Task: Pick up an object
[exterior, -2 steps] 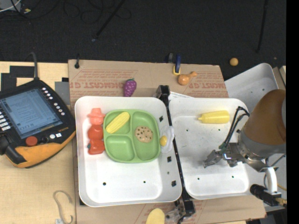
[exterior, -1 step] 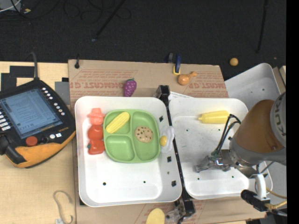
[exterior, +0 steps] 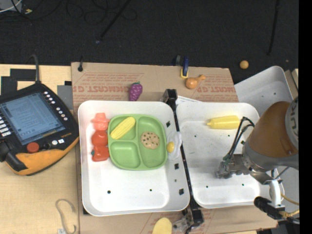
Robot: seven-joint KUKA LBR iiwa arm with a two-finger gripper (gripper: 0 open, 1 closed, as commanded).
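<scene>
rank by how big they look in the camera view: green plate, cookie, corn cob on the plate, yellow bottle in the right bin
1. green plate
2. yellow bottle and corn cob: they look close in size, and the bottle seems slightly longer, so I won't split them
3. cookie, clearly the smallest

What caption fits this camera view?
Gripper low in the right bin; yellow bottle lies apart.
</scene>
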